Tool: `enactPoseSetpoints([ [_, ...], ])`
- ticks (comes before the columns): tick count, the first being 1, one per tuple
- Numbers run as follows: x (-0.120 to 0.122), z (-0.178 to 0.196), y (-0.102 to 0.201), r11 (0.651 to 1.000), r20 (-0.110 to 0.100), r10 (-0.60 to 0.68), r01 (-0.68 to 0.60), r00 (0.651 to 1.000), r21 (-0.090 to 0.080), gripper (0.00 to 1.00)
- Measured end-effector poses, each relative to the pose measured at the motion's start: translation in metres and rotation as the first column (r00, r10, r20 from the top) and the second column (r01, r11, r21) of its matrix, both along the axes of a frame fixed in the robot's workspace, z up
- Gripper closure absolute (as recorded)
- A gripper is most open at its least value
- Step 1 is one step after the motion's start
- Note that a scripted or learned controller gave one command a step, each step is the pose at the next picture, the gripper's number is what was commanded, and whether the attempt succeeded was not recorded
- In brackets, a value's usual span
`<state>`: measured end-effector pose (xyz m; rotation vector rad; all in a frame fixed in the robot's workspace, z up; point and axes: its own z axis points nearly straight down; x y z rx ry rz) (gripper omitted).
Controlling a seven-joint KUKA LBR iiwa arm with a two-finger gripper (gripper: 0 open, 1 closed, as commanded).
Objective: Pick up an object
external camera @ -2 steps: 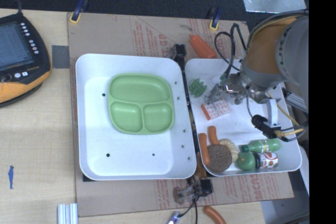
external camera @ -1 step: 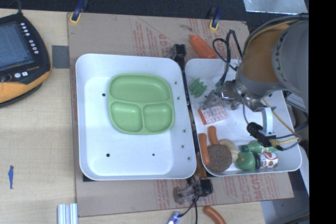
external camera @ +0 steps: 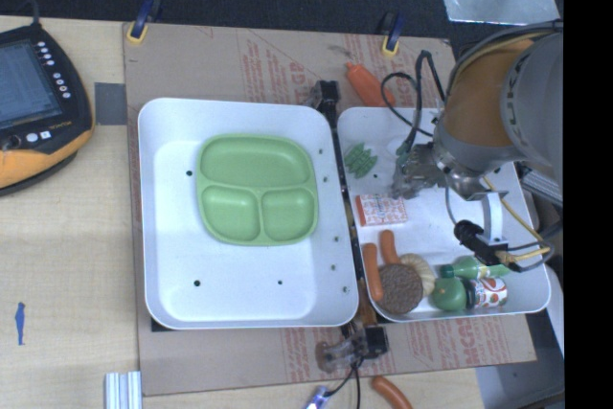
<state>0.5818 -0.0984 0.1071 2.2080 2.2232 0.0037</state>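
My gripper [external camera: 410,179] reaches down into the right bin [external camera: 383,122], near its upper middle, below the orange-banded wrist. Just left of it lies a small green leafy piece [external camera: 360,159]. Below it sits a red-and-white packet [external camera: 380,210]. Along the bin's lower part lie a sausage [external camera: 388,246], a thin carrot stick [external camera: 372,269], a brown round patty [external camera: 399,287], a beige piece [external camera: 418,263] and a green bottle with a red label [external camera: 467,287]. I see no object between the fingers.
The left bin [external camera: 163,206] holds a green divided plate [external camera: 258,188]. A carrot [external camera: 363,84] lies outside on the cardboard above the right bin, another orange piece [external camera: 393,391] below it. A teach pendant [external camera: 34,105] rests at far left.
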Motion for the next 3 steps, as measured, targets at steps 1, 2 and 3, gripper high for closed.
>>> enactPoseSetpoints([
  [1,0.061,0.086,0.064,1.0,-0.008,-0.002,0.002,1.0,0.005,1.0],
  [2,0.015,0.108,0.057,1.0,-0.012,-0.005,0.005,1.0,0.005,1.0],
  [3,0.015,0.108,0.057,1.0,-0.012,-0.004,0.004,1.0,0.005,0.0],
])
